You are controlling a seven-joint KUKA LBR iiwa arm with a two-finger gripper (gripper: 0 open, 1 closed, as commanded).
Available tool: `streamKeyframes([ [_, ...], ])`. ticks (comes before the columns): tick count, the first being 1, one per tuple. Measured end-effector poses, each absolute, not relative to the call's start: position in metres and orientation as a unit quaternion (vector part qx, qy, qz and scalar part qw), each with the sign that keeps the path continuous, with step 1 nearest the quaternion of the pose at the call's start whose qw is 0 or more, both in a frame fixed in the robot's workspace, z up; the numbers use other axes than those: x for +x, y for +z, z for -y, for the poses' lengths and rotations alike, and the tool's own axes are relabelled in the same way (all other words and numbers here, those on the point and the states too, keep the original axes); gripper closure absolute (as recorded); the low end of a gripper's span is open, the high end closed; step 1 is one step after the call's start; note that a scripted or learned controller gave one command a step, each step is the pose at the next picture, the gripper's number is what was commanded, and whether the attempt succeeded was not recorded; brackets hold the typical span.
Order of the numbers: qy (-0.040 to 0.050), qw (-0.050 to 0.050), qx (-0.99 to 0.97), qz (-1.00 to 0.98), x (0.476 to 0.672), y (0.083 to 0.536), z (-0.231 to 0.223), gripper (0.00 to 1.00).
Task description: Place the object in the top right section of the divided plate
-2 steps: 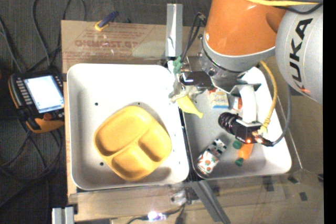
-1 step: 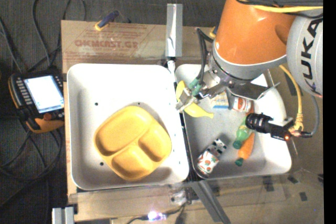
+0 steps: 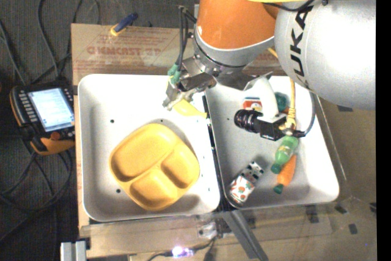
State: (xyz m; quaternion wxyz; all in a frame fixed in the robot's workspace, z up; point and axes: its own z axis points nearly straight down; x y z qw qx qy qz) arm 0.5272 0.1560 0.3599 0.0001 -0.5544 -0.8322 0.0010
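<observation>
Above plate (image 3: 154, 165), gripper (image 3: 177, 95), yellow object (image 3: 186, 109) pointing right

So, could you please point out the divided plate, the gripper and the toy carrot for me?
divided plate (image 3: 154, 166): camera view, on the ridge where its three sections meet.
gripper (image 3: 177, 93): camera view, midway between its fingertips, above the left bin's far right corner.
toy carrot (image 3: 285, 175): camera view, on its orange body, right bin.

I log: divided plate (image 3: 154, 166), smooth yellow plastic, slight sheen. Two bins (image 3: 98, 101), matt white plastic. Arm shell (image 3: 330, 27), glossy grey and orange. Cardboard sheet (image 3: 122, 52), matt brown, printed.
</observation>
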Motion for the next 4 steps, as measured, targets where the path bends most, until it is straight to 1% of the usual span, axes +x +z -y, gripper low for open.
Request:
streamKeyframes([
  [1, 0.001, -0.001, -0.573, 0.82, 0.552, 0.388, -0.066, 1.0],
  [2, 0.0007, -0.001, -0.595, 0.804, 0.538, 0.426, 0.023, 1.0],
  [3, 0.0002, -0.001, -0.399, 0.917, 0.505, 0.434, -0.061, 1.0],
  [4, 0.0012, -0.003, -0.401, 0.916, 0.506, 0.444, -0.059, 1.0],
])
